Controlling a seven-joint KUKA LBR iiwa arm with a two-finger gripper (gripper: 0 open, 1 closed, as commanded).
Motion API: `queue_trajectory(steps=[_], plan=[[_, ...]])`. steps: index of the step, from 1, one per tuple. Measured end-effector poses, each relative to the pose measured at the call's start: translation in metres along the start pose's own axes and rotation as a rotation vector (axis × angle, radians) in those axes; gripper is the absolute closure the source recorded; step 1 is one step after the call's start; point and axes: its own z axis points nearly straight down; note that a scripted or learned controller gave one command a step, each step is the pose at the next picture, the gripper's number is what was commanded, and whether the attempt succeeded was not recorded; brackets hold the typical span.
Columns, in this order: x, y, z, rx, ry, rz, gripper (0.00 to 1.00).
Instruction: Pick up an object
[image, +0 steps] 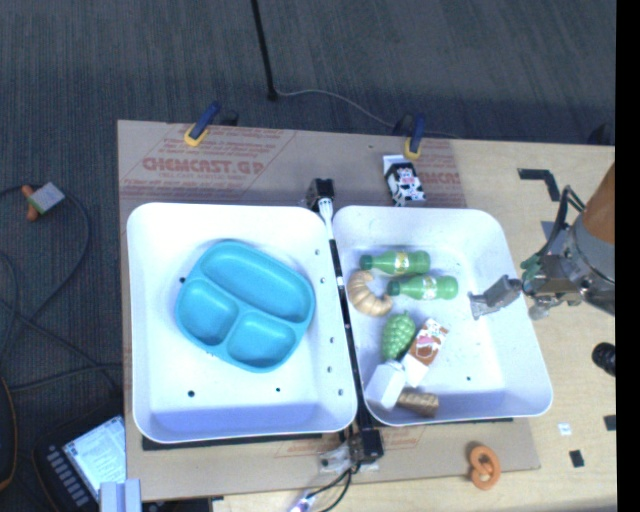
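"CHEMCAST GP" is printed in red on the brown board (205, 165) under the bins. The end effector (497, 296) hangs over the right bin (500, 235); whether it's spread, I cannot tell.

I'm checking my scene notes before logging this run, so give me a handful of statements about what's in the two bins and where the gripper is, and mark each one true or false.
1. The blue divided plate lies in the left bin. True.
2. Two green bottles lie in the right bin. True.
3. The gripper holds one of the green bottles. False: it sits over the right bin's right side, apart from the bottles, with nothing seen between its fingers.
4. The croissant lies in the left bin. False: it is in the right bin, near the divider.
5. A small pretzel lies outside the bins, on the board in front of the right bin. True.
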Motion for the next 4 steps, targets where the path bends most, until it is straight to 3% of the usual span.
queue_trajectory(steps=[1, 2, 3, 4], plan=[[0.011, 0.031, 0.143, -0.007, 0.002, -0.002, 0.0], [0.069, 0.003, 0.167, -0.015, -0.003, -0.001, 0.0], [0.067, 0.003, 0.157, -0.017, -0.006, 0.002, 1.0], [0.057, 0.064, 0.168, -0.005, 0.0, 0.0, 1.0]])
